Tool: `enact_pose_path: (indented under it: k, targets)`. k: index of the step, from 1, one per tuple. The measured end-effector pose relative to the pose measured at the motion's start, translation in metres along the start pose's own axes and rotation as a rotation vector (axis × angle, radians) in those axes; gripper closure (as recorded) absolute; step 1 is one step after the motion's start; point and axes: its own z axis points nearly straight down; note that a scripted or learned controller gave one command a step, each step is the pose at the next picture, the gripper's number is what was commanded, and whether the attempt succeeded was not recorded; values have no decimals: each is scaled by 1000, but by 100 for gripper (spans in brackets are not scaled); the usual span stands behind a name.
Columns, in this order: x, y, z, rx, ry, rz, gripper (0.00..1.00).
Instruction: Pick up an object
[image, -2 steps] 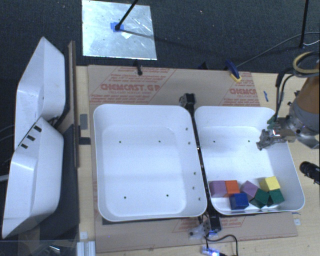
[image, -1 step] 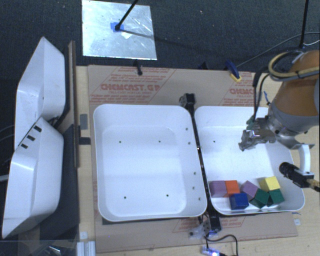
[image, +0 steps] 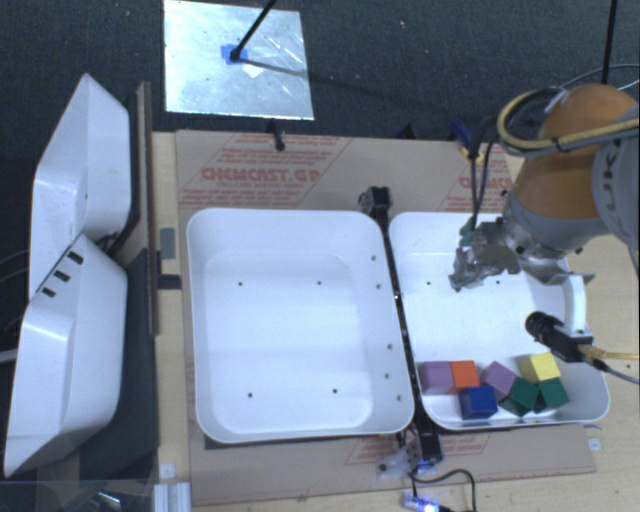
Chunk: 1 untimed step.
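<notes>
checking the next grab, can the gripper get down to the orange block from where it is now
Probably yes. The gripper hangs over bare bin floor, and the orange block shows its top uncovered, though the purple block and blue block crowd it.

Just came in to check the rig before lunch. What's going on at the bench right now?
The grey KUKA arm with the orange band reaches in from the right, its gripper hanging over the upper part of the right shallow white bin, nothing visibly held. The small coloured blocks sit clustered along that bin's near edge: two purple blocks, an orange block, a blue block, a yellow block and two green blocks. None has been picked up yet.
</notes>
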Motion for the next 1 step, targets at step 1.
enact_pose_path:
  k: [1]
  targets:
    - [46,17,-3,0,0,0,100]
